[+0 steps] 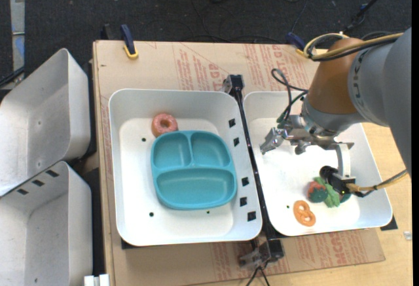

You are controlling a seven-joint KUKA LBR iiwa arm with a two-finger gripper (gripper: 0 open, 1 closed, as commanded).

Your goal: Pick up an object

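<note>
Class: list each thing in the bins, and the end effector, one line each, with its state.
Teal divided plate: flat, right way up, compartments empty, in left bin.
Pink donut: flat, at the plate's far edge.
Orange pretzel: flat, in right bin.
Green and red toy: lying beside the pretzel, partly hidden.
End effector: over right bin, apart from pretzel and toy.

Turquoise plate (194,170) and pink doughnut (164,124) against a white bin (127,213). Orange pretzel (304,213) and green-and-red toy (325,194) in the second white bin (281,180); tan counter (170,62) bears red lettering.
</note>
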